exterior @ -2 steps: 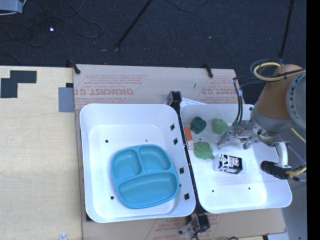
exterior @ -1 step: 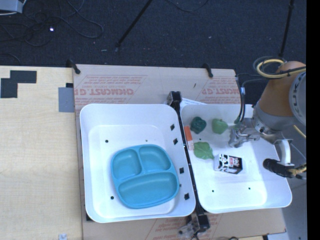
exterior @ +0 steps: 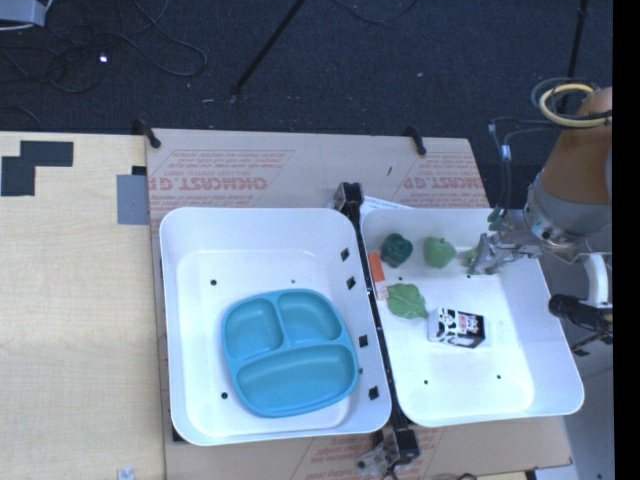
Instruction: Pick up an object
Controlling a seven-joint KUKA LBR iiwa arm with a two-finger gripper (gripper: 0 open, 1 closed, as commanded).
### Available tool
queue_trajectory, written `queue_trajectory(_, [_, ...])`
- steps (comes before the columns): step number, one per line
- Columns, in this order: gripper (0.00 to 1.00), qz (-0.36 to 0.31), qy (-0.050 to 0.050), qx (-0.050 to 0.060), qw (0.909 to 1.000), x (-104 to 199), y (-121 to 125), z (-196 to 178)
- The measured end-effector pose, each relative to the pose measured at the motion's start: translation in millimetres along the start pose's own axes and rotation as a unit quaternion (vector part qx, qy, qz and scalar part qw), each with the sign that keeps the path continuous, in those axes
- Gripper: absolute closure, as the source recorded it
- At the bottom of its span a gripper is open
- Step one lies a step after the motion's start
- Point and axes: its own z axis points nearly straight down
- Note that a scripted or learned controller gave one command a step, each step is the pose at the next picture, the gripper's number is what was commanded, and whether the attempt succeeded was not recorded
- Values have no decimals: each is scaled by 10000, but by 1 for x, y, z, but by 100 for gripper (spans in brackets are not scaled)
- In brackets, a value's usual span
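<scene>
Hovering low over the right bin [exterior: 540,388], the gripper [exterior: 484,256] is approaching with nothing visibly held; whether it's open, I cannot tell. Just to its left a light green object [exterior: 439,252] is lying, so I'd guess it needs to shift left and descend.

fingers [exterior: 484,256] over right bin [exterior: 520,388] | blue tray [exterior: 288,352] in left bin [exterior: 190,268]
</scene>
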Motion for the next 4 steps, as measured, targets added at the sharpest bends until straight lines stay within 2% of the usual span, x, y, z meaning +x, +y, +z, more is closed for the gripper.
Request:
queue_trajectory(1, [100, 4, -2, -1, 10000, -3, -5, -45])
queue_trajectory(2, [100, -1, 0, 3, 10000, -5, -5, -72])
queue_trajectory(3, [100, -17, 15, 25, 10000, 50, -4, -73])
queue_trajectory(4, [100, -21, 13, 16, 10000, 106, 12, -75])
